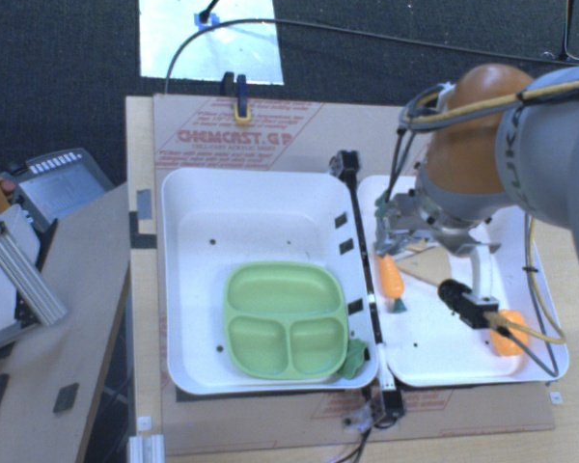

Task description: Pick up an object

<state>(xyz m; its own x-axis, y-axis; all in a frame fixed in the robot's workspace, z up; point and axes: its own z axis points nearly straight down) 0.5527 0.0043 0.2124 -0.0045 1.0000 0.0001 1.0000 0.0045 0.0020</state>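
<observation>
Reaching over right bin (434, 367), end effector (394, 243) near carrot (392, 280).

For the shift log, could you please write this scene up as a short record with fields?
left bin: green divided plate, with a small green item at the plate's near right corner
right bin: orange carrot-like toy by the divider, second orange object near the right wall
claw: low over the right bin, at the carrot-like toy's far end
grasp: none confirmed from this view
</observation>
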